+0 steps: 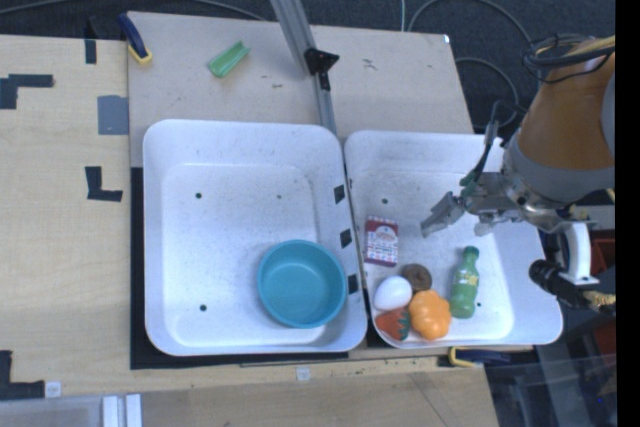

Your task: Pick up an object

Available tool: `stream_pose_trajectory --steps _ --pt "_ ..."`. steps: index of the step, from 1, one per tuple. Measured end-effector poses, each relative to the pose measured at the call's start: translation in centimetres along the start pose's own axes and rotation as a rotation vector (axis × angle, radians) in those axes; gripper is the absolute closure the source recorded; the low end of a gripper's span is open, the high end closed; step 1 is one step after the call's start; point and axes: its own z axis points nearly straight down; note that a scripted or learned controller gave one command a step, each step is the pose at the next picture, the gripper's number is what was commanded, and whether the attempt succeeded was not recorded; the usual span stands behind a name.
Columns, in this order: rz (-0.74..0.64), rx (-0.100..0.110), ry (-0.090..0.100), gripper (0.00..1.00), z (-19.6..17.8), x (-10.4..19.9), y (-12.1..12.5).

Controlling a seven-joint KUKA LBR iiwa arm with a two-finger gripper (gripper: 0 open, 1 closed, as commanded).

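Note:
My gripper (455, 223) hangs over the middle of the right bin (420, 155), open, with nothing between its fingers. One grey finger (436, 216) points left and down toward a small red box (381, 241). Just below the gripper stands a green bottle (464, 282). Along the bin's front lie a brown ring (416, 276), a white egg (392, 293), an orange pepper (430, 314) and a small red item (392, 323). All of them sit apart from the fingers.
A blue bowl (300, 282) sits at the front right of the left bin (200, 155). A slanted metal pole (290, 5) comes down to the ridge between the bins. On the bench behind lie a green object (228, 59) and a blue-and-yellow clamp (133, 37).

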Motion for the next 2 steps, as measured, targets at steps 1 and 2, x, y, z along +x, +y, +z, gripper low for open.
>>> stream_pose_trajectory --steps 1,2 --pt "0.0 0.0 0.0 0.0 0.0 0.0 0.0" --pt "0.001 0.006 0.0 0.0 5.9 0.2 -1.0"
